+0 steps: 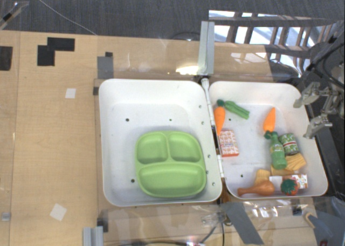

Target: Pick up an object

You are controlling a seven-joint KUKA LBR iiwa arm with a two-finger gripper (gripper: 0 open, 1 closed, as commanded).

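The right bin (pixel 253 91) holds several toy foods. A carrot (pixel 220 117) lies by its left wall, with a green pod (pixel 235 109) beside it and a pink-and-white carton (pixel 228 143) just below. A second carrot (pixel 269 120), a green bottle (pixel 277 151) and a small green can (pixel 289 144) lie at the right. Near the front are a yellow piece (pixel 296 162), a brown drumstick (pixel 257 189) and a red-and-green fruit (pixel 289 186). My gripper (pixel 314 110) hangs over the bin's right rim, open, with nothing between its fingers.
The left bin (pixel 116 104) holds a green divided plate (pixel 171 163). A metal post (pixel 205 48) rises behind the seam between the bins. A railing (pixel 269 32) stands behind the right bin. Dark arm parts and cables (pixel 329 61) crowd the right edge.
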